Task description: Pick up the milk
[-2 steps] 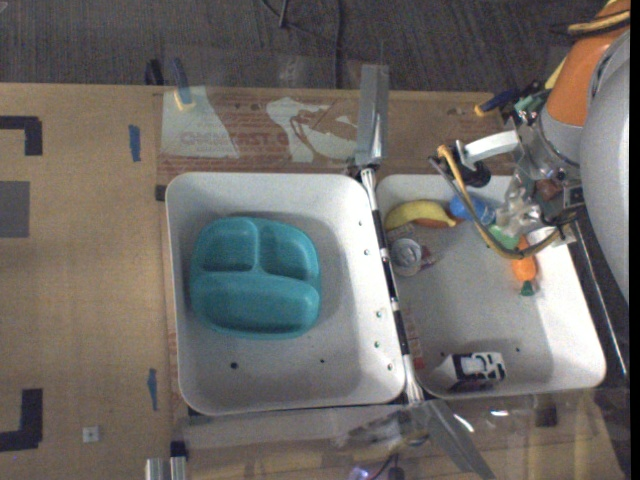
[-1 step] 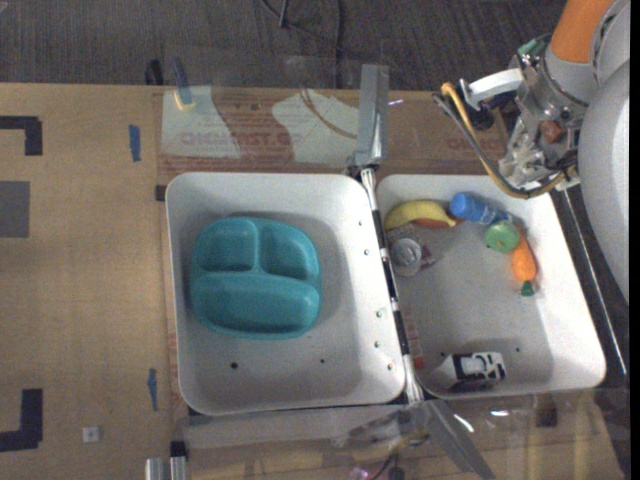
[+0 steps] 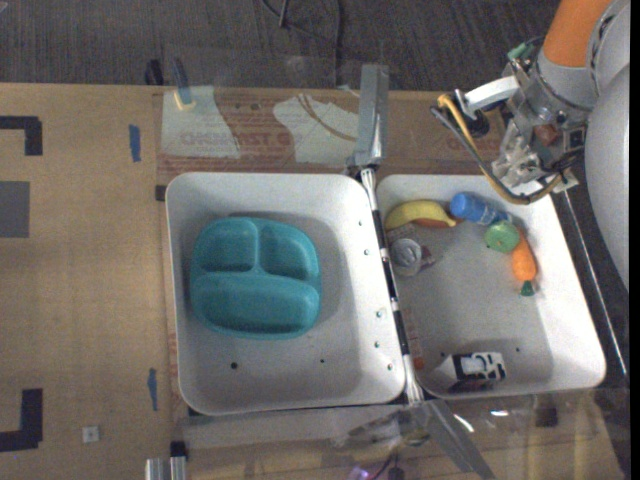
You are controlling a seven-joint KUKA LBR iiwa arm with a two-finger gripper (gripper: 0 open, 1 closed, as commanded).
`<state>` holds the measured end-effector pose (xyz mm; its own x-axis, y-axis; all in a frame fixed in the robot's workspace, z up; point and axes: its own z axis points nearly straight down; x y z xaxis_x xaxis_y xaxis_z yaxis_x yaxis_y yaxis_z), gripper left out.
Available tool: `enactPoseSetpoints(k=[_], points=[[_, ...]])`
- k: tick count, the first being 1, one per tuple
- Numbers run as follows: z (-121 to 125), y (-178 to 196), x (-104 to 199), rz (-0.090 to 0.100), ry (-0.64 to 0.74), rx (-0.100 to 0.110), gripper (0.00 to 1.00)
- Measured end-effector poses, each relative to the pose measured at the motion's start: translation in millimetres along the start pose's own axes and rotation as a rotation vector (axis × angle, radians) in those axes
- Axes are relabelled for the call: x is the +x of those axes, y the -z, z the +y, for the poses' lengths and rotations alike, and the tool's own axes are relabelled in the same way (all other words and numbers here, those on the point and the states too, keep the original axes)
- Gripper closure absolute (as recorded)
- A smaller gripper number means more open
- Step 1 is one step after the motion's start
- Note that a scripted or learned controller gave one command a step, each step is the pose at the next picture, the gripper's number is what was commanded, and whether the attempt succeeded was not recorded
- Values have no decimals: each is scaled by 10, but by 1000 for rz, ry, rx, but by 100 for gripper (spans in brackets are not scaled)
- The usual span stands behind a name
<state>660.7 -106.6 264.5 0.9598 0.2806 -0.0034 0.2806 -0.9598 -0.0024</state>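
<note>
Still pre-grasp: grey arm's two-finger gripper (image 3: 522,173) hangs over the far edge of the right white bin (image 3: 575,298), nothing between its fingers.
Whether it is apart or together, cannot tell. Small black-and-white milk carton (image 3: 478,366) lies on its side at the bin's near edge, well apart from the gripper; next move likely calls for crossing the bin, then descending over the carton.

The one camera hangs above the surface (image 3: 80,298) and looks down at a slant, far enough off to take in both white bins whole. The left bin (image 3: 200,368) sits mid-frame, the right bin (image 3: 570,358) beside it toward the right edge. Dark floor (image 3: 150,18) runs beyond the surface's far edge, along the top. The arm (image 3: 590,28) enters at the upper right corner.
</note>
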Motion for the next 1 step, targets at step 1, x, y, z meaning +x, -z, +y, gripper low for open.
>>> enactPoseSetpoints(k=[1], points=[[-257,228,-147,1,74,0,100]])
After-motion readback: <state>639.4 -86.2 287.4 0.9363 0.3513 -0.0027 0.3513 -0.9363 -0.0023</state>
